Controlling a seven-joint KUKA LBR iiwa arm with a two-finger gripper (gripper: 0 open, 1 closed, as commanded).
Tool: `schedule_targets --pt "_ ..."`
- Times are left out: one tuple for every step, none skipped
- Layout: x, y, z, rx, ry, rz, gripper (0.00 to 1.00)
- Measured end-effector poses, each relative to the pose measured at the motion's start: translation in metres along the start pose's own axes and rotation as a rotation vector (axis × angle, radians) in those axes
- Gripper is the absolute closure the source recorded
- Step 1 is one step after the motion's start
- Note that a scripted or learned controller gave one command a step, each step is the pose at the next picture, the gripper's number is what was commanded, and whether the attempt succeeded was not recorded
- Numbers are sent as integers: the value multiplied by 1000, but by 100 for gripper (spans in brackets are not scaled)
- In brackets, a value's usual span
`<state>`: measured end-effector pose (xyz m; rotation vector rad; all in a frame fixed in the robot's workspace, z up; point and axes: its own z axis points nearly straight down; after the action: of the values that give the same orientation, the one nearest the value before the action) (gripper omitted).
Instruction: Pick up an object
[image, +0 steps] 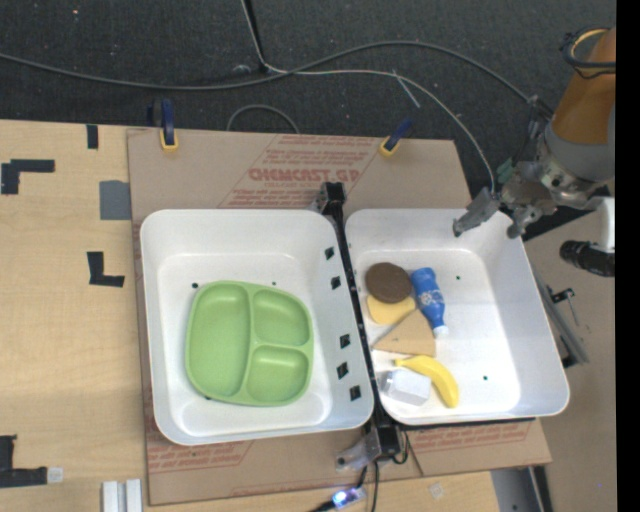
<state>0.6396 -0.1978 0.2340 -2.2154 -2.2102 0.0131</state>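
At the near edge of the right bin (520, 330), a yellow banana (437, 379) is seen lying beside a small white block (404, 388), the two touching or nearly so at the bin's near left corner. Just beyond them, a tan wedge-shaped piece (408, 343) is found, and past that a paler yellow piece (386, 309), partly overlapped by a round dark brown disc (388, 282). A blue bottle with a white cap (428, 297) is laid just to the right of the disc, its length running near to far. All of these are gathered along the left side of the right bin, close to the divider where the two bins meet.

In the left bin (165, 300), a green divided plate (249, 342) with three compartments is set flat, toward the near half.

Both bins are carried on a brown cardboard sheet (300, 170) laid over the wooden bench (60, 330); the sheet is held at its far edge by two blue-and-yellow clamps (165, 125).

Farther back and to the right, the pincer (497, 211) is held above the far right rim of the right bin, well apart from the objects. Its fingers are seen spread apart, with nothing between them. Above it, the grey arm with its orange band (585, 105) is seen reaching in from the right. Dark cables (255, 45) are strung across the dark floor beyond the bench.
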Motion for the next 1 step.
schedule_targets --pt "1 3 -9 -13 -3 -4 0"
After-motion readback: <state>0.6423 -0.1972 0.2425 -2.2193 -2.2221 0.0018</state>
